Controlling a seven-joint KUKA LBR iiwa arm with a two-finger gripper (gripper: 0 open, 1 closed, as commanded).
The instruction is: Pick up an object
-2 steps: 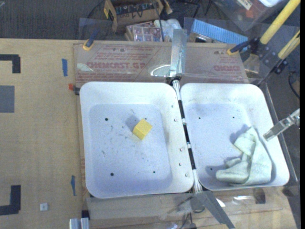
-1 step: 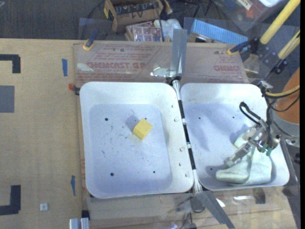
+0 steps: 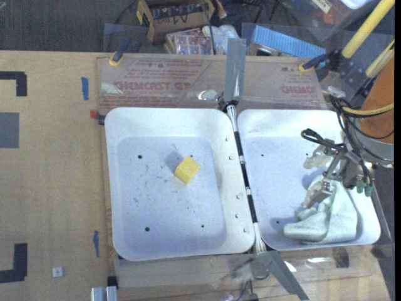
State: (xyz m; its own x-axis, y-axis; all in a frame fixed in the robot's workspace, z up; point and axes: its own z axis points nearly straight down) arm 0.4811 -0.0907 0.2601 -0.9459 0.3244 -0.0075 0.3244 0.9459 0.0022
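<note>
my gripper (image 3: pixel 321 190) down in the right bin (image 3: pixel 276 130), over a crumpled pale cloth (image 3: pixel 322 224), honestly can't tell its state, yellow block (image 3: pixel 187 170) in the left bin (image 3: pixel 125 130)

A pale wooden bench top (image 3: pixel 50 168) is filling the left of the camera view, with black tape corners (image 3: pixel 15 83) and short blue tape strips (image 3: pixel 84 88) sticking to it. A printed cardboard sheet (image 3: pixel 163 80) is lying along the back edge. Behind it, dark grey floor (image 3: pixel 62 11) is showing, with a wooden crate (image 3: pixel 175 8) and a blue corrugated panel (image 3: pixel 282 42) sitting among clutter.
</note>
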